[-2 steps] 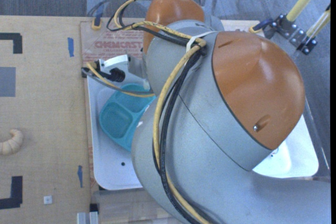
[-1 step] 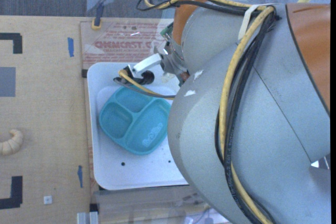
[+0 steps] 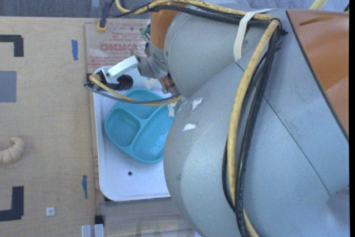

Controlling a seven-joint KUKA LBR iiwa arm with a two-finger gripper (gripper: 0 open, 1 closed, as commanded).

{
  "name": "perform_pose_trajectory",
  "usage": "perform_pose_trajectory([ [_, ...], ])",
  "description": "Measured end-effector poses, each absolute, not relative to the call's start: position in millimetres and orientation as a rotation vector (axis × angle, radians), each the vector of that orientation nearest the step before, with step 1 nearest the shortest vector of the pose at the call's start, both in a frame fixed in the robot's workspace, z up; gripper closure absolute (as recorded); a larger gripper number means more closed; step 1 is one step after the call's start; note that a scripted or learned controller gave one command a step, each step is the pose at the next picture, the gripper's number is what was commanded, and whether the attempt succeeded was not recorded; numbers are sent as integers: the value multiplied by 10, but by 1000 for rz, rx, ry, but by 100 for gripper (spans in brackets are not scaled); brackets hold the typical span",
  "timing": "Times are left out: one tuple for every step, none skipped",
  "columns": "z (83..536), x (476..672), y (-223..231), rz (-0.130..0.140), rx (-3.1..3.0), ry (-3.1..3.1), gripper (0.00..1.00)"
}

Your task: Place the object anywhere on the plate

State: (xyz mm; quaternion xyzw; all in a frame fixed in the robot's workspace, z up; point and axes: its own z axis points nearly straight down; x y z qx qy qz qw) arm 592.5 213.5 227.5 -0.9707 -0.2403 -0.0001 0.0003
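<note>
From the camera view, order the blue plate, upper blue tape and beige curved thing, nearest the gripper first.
1. blue plate, in the bin, by the gripper
2. upper blue tape, on the bench, left
3. beige curved thing, far left

Arm (image 3: 249, 119) covers right side of blue plate (image 3: 133, 130) & white bin (image 3: 119, 183); dark speck (image 3: 130, 173) too small to ID.

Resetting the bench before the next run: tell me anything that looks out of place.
A pale, croissant-shaped object lies on the bare wooden bench at the view's left edge, outside the white bin that holds the blue divided plate. It looks stray there; nothing else stands out.
</note>
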Motion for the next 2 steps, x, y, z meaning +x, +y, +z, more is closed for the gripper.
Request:
perform_pose_trajectory([
  [1902,6429,1829,6,-2989,-965,0],
  [969,5896,2200,-8,-3078,-614,0],
])
